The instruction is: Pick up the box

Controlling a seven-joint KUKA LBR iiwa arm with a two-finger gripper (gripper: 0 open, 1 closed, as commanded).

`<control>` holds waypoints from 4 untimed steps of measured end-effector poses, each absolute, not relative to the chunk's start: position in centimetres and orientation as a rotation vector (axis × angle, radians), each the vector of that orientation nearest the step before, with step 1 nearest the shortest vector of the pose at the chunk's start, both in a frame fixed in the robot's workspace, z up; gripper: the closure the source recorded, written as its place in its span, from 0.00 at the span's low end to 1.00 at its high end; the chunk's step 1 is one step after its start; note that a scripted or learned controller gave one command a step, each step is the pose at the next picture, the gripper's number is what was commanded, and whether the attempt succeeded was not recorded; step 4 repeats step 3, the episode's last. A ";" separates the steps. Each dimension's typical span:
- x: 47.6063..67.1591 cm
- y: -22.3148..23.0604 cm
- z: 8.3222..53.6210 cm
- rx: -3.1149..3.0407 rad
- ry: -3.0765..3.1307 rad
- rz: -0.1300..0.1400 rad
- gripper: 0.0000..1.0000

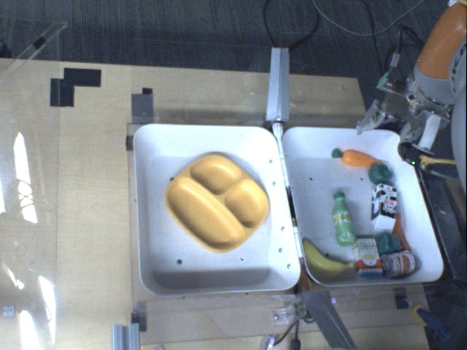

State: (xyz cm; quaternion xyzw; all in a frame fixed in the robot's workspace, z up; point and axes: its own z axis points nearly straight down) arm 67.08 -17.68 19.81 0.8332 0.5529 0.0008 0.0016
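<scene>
The box (367, 254), a small carton with a pale label, lies at the near edge of the right bin (315, 152), well apart from the gripper (398, 119), which hangs over that bin's far right corner; whether it is wide or narrow cannot be told. Beside the box sit a banana (325, 259) and a can (398, 264). The bin also holds a green bottle (344, 219), a black-and-white carton (384, 202) and a carrot (356, 158). The left bin (157, 268) holds 1 large yellow bread-like lump (217, 201).
</scene>
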 end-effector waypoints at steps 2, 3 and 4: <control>56.9 -12.2 8.7 2.609 1.742 0.011 0.00; 56.6 -11.2 9.3 2.577 1.798 0.001 0.00; 56.6 -11.2 9.3 2.577 1.798 0.001 0.00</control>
